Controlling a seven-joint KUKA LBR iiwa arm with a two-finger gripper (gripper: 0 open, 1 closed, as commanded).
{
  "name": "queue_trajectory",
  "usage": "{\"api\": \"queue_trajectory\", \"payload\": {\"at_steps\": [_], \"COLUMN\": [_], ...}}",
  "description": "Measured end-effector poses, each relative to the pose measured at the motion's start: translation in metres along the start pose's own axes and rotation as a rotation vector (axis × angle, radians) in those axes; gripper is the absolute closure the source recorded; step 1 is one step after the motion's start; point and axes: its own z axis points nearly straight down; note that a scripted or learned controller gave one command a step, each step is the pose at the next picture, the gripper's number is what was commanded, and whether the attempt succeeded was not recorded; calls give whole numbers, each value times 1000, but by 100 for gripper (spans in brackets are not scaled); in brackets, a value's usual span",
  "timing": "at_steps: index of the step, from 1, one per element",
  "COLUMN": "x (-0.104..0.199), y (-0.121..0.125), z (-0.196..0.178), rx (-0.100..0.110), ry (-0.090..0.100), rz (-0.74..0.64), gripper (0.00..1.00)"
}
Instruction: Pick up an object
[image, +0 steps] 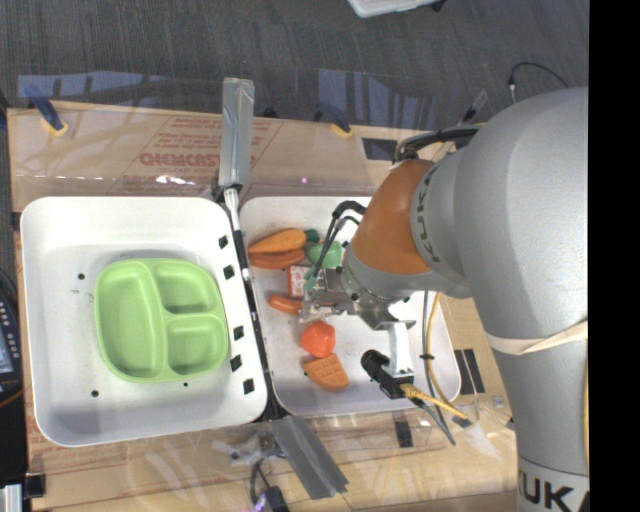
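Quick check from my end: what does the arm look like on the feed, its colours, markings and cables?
The arm is bulky, rounded and light grey, with an orange band above the wrist. Dark KUKA lettering marks its lower section. Black cables loop along it, and a yellow cable hangs near the wrist.

Single fixed camera above bench (120, 150), looking down aslant on both bins (50, 300).

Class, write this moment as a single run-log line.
arm: over right bin | gripper: low among toy foods, above red piece | left bin: green divided plate | pick: unconfirmed
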Motion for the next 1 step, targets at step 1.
{"api": "queue_trajectory", "payload": {"at_steps": [1], "x": [17], "y": [-8], "z": [-137], "rx": [-9], "ry": [-3], "rz": [-307], "gripper": [100]}}
